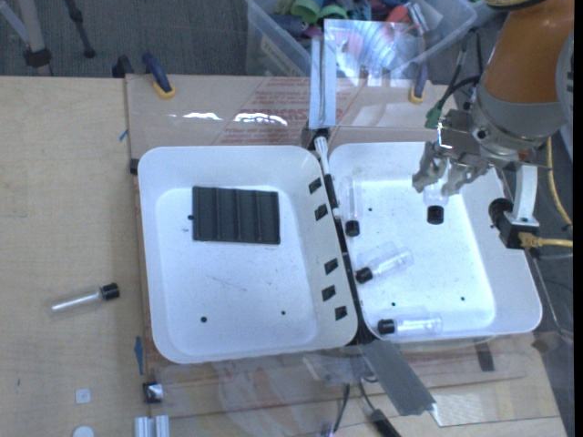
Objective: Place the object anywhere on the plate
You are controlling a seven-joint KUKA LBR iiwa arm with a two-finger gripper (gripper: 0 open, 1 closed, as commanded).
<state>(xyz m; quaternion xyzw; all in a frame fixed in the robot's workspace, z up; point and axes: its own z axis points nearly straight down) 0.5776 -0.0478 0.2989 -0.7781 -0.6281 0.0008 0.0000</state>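
Note:
The plate (235, 215) is a black ridged rectangle lying flat in the upper half of the left bin (173, 335). My gripper (441, 186) hangs over the upper part of the right bin (510, 308), well to the right of the plate. A clear tube with a black cap (435, 213) hangs upright between its fingers, cap end down, just above the bin floor. The gripper is shut on this tube.
Three more clear capped tubes lie in the right bin: one along its left wall (350, 209), one mid-bin (384, 264), one near the front (412, 323). Another tube (84, 299) lies on the bench at left. A clear tub of toys (364, 7) stands behind.

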